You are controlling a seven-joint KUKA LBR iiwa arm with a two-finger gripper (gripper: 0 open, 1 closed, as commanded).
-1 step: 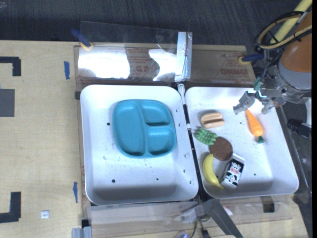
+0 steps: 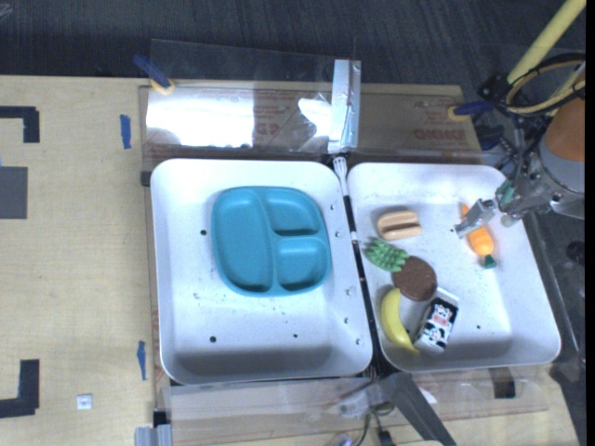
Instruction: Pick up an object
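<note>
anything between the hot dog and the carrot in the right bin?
Nothing. In the camera view, bare white bin floor runs from the hot dog to the carrot. The end effector sits just above the carrot's end, not in that stretch.

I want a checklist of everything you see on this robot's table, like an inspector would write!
Surface: pale wooden bench bearing two shallow white bins, left bin and right bin.
Job's things: in the right bin, a toy hot dog bun, orange toy carrot, green-leafed brown toy pineapple, yellow toy banana, black-and-white small carton.
Clutter: blue divided plastic tray in the left bin; clear plastic sheet behind the bins.
Hand: metal hand at the right bin's far right, just above the carrot; grip unclear.
Cables: yellow and black cables at upper right.
Surroundings: dark floor.
</note>
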